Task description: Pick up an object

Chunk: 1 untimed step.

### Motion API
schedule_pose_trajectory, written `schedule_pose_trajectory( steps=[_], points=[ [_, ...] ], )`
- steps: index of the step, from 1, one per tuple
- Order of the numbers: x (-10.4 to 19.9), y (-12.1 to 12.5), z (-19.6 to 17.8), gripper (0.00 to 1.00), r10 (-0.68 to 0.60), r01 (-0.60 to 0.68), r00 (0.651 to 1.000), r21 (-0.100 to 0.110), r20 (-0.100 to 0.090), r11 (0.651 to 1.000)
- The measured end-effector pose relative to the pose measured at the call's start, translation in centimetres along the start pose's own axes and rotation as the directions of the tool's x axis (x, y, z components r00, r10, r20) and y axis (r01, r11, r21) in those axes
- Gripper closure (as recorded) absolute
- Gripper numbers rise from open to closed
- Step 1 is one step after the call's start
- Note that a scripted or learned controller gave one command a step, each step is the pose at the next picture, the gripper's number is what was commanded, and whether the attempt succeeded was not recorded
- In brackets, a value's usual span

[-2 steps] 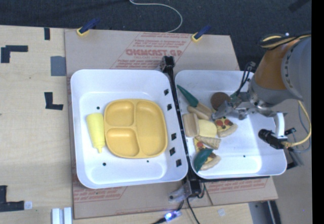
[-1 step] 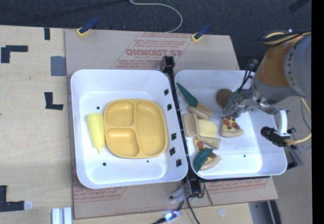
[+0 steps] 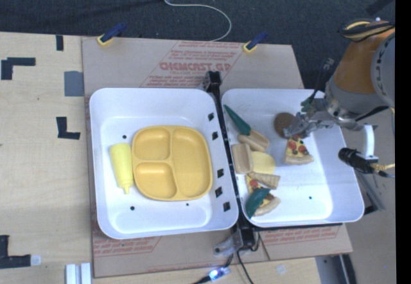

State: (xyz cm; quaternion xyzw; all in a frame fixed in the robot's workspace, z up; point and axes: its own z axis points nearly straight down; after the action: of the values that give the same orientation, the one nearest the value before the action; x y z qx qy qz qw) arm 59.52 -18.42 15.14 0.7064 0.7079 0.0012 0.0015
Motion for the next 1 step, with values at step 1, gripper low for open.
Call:
schedule_pose_trajectory(
  steps=[1],
  points=[
    [0.16,0.30,-6.38,1.00,0.000,0.000,1.000,-0.001,0.001,1.000]
  ],
)
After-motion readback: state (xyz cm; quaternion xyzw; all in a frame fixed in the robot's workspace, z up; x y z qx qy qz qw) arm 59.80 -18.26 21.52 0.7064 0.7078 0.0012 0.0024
